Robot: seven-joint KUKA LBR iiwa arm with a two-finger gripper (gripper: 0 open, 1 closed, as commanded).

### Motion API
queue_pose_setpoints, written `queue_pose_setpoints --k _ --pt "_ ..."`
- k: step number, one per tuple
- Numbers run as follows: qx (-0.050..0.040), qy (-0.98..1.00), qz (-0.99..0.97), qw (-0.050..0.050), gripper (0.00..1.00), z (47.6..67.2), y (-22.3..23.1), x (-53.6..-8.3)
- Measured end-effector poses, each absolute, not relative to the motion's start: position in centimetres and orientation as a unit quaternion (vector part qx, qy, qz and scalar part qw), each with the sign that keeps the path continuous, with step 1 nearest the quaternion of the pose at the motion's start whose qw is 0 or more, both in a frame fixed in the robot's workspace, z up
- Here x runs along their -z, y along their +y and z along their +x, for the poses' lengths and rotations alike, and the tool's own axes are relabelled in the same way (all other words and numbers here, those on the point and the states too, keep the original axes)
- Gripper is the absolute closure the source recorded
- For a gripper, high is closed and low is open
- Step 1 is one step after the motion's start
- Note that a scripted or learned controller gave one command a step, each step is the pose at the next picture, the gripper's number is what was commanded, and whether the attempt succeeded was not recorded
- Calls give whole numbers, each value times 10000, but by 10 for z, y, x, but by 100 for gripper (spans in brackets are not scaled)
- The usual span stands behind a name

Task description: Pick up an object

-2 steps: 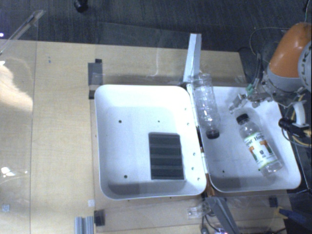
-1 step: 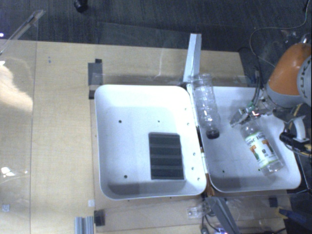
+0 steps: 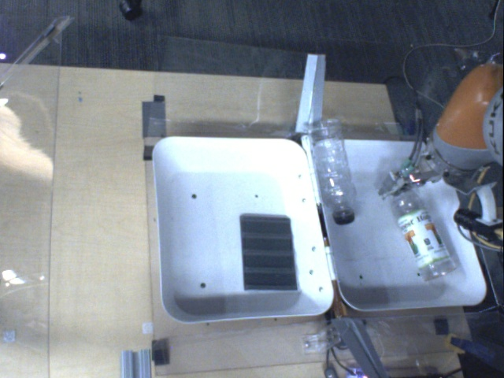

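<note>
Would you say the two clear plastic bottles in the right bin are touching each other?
Apart. The camera view shows bare white bin floor between the bottle with the dark cap, lying along the bin's left wall, and the labelled bottle near the right side.

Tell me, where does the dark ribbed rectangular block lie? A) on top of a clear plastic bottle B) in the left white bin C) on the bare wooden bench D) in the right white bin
B: the dark ribbed rectangular block lies flat on the floor of the left white bin, apart from both bottles.

Pale wooden bench [image 3: 94,211], dark carpet floor [image 3: 236,14]
</note>
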State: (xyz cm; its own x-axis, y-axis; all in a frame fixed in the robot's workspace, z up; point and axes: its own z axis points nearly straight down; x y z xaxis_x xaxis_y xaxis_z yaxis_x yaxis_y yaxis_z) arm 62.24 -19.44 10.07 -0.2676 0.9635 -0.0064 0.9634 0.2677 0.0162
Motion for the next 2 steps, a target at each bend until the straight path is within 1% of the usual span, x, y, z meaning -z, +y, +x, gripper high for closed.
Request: queue_pose_setpoints --k 1,2 --pt "-21 8339 5519 34 100 671 -144 -144" --pt "-10 8996 4367 100 100 672 -77 -209"
